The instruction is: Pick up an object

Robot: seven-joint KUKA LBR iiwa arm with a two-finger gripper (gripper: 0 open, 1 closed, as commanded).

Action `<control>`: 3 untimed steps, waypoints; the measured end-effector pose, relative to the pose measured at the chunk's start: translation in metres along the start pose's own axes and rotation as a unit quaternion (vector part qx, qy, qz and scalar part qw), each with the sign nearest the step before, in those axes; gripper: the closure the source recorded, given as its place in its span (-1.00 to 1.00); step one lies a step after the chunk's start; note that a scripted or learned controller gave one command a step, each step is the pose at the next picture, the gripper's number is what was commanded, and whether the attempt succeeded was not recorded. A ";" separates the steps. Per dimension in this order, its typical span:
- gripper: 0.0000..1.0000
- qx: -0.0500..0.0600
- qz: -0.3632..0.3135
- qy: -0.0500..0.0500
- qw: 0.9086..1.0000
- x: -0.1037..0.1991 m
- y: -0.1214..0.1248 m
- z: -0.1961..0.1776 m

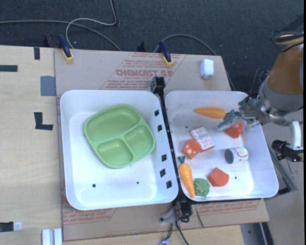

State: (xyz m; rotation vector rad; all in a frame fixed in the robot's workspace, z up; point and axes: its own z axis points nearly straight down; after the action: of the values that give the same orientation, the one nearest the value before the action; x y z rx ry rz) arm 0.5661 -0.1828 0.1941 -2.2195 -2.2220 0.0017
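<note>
Reaching from the right, arm (283, 86) low over right bin (260, 188), near red piece (234, 130)

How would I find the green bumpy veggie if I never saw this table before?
Look in the right white bin, along its near edge. There a carrot lies close to the divider, and the broccoli sits right against its lower end. It is the only green, knobbly piece in that bin; its neighbours are orange or red.

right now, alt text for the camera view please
The gripper hangs over the right bin, by a red piece among toy foods. The left bin holds a green plate.
</note>
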 end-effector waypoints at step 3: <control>-1.00 0.016 0.006 -0.004 1.000 -0.015 0.070 0.110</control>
State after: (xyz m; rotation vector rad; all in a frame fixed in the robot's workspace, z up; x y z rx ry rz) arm 0.6360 -0.1978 0.0841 -2.2215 -2.1969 0.0461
